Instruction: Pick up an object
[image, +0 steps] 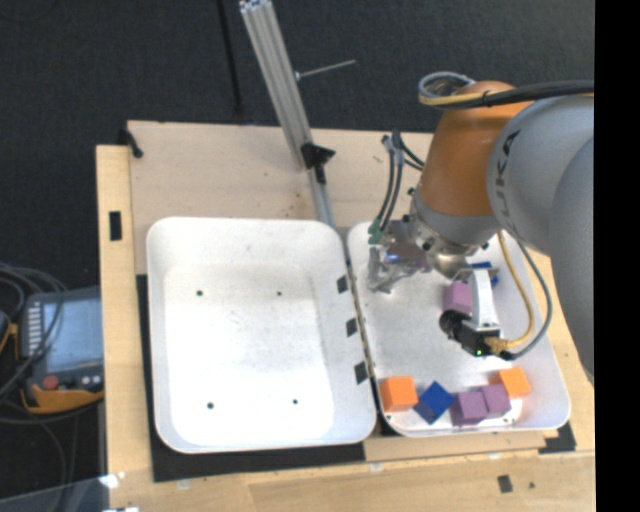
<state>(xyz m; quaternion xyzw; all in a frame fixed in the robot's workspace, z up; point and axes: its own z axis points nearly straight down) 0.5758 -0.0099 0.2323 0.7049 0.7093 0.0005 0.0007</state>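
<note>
Pick not done yet: hand (383, 268) is hovering over the right bin (420, 330) at frame center-right, fingers' state unclear (can't tell). Blocks (455, 400) are lying along the bin's lower edge, purple one (458, 297) w/ the arm.

Orange (399, 392), blue (434, 401), purple (480, 405) blocks lie along the right bin's (400, 330) near edge, seemingly apart.

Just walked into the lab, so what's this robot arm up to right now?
The grey and orange arm reaches over the right bin with its gripper low near the bin's upper left corner. Several blocks lie there: an orange block, a blue block and purple blocks along the near edge. Nothing looks picked up yet.
</note>
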